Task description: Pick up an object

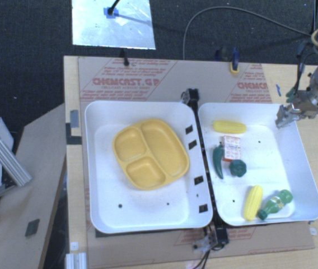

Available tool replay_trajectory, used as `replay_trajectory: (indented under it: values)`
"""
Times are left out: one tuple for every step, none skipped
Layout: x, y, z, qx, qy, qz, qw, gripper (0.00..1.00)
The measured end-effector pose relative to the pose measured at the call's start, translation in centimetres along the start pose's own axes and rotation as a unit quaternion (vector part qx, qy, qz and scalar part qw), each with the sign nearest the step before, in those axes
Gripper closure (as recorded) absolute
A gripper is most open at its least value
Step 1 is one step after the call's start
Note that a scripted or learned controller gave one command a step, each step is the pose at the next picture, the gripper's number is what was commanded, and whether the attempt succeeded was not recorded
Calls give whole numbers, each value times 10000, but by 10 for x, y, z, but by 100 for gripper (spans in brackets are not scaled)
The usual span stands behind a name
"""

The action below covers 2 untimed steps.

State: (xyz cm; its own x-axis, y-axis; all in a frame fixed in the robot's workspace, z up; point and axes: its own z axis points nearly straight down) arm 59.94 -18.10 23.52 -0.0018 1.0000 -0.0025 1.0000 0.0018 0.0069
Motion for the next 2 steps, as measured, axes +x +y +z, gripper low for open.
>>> replay_trajectory:
  values:
    - [0, 2, -55, -3, 1, -16, 10000, 100]
    - [43, 7, -51, 22, 14, -37, 10000, 100]
